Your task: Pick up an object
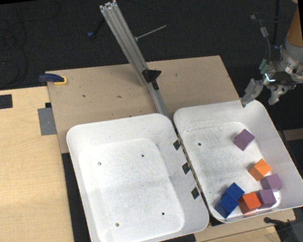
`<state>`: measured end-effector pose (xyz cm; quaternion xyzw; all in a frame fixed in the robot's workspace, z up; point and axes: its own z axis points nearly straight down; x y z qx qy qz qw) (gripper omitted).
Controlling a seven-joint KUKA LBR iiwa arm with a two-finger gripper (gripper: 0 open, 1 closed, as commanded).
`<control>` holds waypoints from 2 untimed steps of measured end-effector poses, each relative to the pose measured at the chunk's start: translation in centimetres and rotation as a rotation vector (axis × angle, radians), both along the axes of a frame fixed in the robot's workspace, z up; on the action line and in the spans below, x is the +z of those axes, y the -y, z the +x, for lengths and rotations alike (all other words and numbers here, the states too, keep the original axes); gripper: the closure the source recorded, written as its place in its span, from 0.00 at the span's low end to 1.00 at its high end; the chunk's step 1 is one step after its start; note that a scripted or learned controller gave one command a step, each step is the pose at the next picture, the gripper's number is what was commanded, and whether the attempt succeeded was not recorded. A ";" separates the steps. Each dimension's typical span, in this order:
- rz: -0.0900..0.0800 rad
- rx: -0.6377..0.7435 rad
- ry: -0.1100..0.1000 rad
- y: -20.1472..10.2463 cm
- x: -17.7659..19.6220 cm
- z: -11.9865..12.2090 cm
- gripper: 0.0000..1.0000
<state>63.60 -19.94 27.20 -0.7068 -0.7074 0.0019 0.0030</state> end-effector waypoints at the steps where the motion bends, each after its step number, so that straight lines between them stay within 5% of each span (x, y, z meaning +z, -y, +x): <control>1: -0.001 0.004 0.004 -0.1 0.3 0.1 0.00; 2: 0.001 -0.001 -0.001 -0.8 -5.3 -0.8 0.00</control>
